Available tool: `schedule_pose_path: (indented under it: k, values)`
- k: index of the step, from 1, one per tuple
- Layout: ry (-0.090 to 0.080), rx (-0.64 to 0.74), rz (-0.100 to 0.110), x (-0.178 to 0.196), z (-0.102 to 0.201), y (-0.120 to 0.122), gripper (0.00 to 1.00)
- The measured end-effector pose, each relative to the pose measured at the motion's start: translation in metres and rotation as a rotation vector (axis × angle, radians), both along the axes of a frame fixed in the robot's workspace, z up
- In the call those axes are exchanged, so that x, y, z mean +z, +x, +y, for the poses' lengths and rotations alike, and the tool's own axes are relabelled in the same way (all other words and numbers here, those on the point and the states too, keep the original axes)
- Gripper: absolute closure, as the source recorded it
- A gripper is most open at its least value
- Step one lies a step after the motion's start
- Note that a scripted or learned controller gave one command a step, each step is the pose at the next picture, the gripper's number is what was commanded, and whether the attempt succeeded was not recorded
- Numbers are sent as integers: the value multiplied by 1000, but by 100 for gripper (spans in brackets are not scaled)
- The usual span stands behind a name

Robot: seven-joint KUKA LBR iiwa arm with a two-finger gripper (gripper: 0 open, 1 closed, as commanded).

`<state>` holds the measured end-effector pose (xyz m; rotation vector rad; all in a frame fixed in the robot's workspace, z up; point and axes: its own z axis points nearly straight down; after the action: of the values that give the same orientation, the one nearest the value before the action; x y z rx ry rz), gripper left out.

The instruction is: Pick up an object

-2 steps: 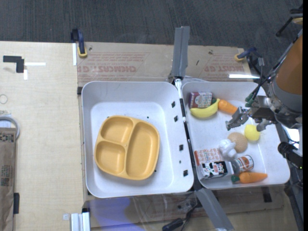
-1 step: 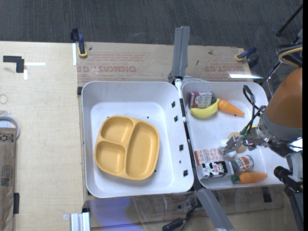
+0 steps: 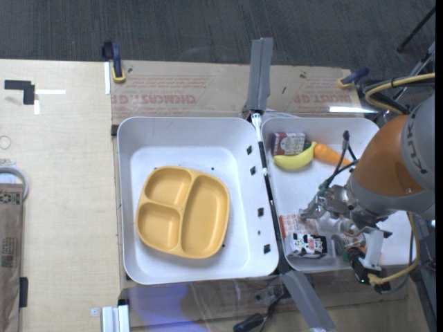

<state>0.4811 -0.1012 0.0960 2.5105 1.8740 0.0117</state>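
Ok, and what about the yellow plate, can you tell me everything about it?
The yellow plate looks like smooth plastic, with rounded corners and three sections: two small ones on the left, one long one on the right. It lies flat, turned a bit crooked, in the left bin. It touches only the bin's floor.

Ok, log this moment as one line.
end effector: low in right white bin | near small printed carton | yellow divided plate: left bin

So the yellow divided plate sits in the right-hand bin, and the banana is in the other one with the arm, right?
Not quite. The camera view shows the yellow divided plate in the left-hand bin, not the right. The rest holds: the banana lies in the other bin, where the arm reaches in.
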Motion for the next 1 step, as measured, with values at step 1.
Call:
schedule_pose_path:
  k: [1]
  values:
    - [1, 145, 12, 76, -36, -3, 0]
